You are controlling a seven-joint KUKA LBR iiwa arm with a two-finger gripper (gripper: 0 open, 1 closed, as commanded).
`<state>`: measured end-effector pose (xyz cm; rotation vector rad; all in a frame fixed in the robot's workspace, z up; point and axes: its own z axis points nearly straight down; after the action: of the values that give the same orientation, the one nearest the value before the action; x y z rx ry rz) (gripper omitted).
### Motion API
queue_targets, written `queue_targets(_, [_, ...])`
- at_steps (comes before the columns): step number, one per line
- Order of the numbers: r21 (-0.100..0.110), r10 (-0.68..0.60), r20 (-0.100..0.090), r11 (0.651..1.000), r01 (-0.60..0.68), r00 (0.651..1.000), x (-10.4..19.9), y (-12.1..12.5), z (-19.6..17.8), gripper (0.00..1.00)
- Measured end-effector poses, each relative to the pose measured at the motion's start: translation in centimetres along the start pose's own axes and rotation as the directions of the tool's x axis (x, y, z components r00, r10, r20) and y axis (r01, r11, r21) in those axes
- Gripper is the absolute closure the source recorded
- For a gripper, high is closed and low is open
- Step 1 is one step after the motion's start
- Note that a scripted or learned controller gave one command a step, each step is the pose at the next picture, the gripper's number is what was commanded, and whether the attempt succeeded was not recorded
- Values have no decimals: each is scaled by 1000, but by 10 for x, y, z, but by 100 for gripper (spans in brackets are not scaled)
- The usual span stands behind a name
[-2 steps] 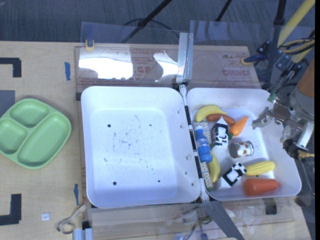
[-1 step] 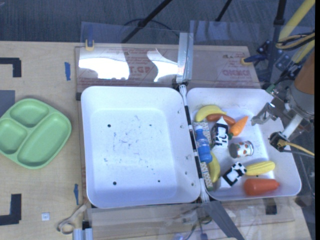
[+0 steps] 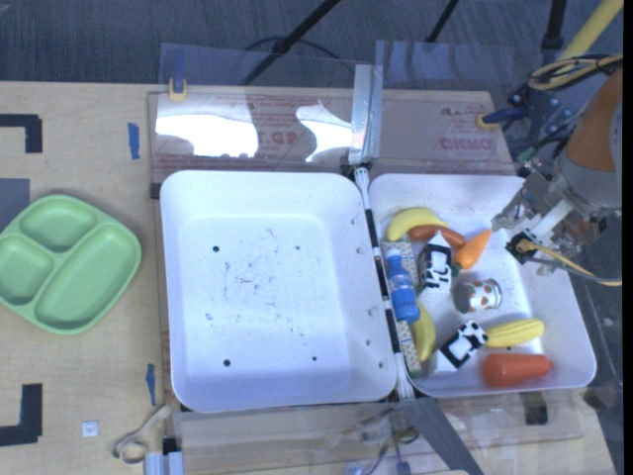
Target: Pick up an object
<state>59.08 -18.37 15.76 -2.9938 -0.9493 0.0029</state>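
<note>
1. We look down at a slant on a wooden bench (image 3: 79, 127) w/ two shallow white bins side by side.
2. The left bin (image 3: 193, 201) has faint blue scribble marks on its floor.
3. The right bin (image 3: 582, 359) holds the toys to pick from, mostly along its L side and front.
4. At its back L we see a yellow banana (image 3: 410, 221) touching a small orange-red piece (image 3: 428, 233). Just R of them an orange carrot (image 3: 473, 248) lies tilted.
5. A blue bottle (image 3: 401, 283) lies along the bin's L wall, w/ a second banana (image 3: 424, 337) at its near end.
6. Mid-bin there is a black-and-white figure (image 3: 436, 265), and just beside it a round grey-white toy (image 3: 480, 295).
7. Near the front: another black-and-white piece (image 3: 462, 344), a long yellow piece (image 3: 516, 332), and a red-orange sausage shape (image 3: 514, 367) closest to the front wall.
8. The arm (image 3: 595, 142) comes in from the R. Its gripper (image 3: 522, 222) hangs over the right bin's back R part, near the carrot but apart from it. We cannot tell if it is wide or narrow.
9. A green divided plate (image 3: 64, 262) sits on the bench, well apart to the L of the bins.
</note>
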Motion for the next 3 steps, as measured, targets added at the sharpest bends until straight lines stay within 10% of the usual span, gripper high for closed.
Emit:
queue_targets(1, [2,-36,0,999,36,999,-45,-67,-30,0])
queue_targets(2, [3,-36,0,999,36,999,-44,-67,-39,100])
queue_targets(3, [0,-33,0,999,33,999,-11,-15,-139,100])
